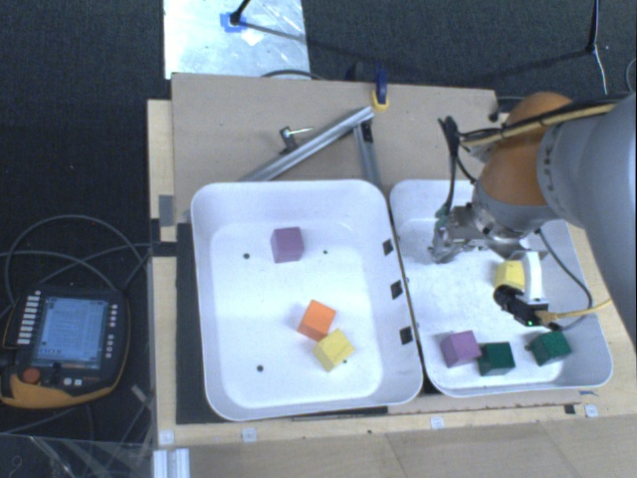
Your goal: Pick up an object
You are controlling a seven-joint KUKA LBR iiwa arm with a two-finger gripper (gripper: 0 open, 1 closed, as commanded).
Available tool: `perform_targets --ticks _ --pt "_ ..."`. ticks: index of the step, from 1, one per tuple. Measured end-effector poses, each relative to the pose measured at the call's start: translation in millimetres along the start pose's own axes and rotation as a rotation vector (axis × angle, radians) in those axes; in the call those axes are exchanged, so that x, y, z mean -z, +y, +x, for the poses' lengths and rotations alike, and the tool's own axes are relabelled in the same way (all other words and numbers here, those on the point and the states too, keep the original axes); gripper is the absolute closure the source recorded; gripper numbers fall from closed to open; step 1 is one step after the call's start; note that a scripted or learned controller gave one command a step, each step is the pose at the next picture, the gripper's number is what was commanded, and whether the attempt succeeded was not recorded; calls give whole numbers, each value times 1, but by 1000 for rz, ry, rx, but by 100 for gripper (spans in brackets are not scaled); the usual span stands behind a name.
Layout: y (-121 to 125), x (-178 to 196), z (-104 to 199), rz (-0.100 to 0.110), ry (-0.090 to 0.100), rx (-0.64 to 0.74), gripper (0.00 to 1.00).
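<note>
Camera view: two-finger gripper (pixel 445 244) low in right white bin (pixel 428 199); finger opening cannot be told. Yellow block (pixel 511 273) just beside it; purple cube (pixel 461 348) and two green cubes (pixel 496 358) nearer the front wall.

No text, label, brand or number can be read anywhere on the bench. The handheld control pendant (pixel 65 345) left of the bench has a lit screen and rows of keys — whatever they display is too small and blurred to make out.
</note>
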State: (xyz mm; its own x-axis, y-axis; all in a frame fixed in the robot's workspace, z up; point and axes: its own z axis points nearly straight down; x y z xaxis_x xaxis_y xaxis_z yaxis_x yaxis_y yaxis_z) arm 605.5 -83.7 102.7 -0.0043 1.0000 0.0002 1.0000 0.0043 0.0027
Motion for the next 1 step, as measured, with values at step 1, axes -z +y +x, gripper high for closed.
perform_targets --ticks 1 --pt "11 60 -4 -6 -1 0 100"
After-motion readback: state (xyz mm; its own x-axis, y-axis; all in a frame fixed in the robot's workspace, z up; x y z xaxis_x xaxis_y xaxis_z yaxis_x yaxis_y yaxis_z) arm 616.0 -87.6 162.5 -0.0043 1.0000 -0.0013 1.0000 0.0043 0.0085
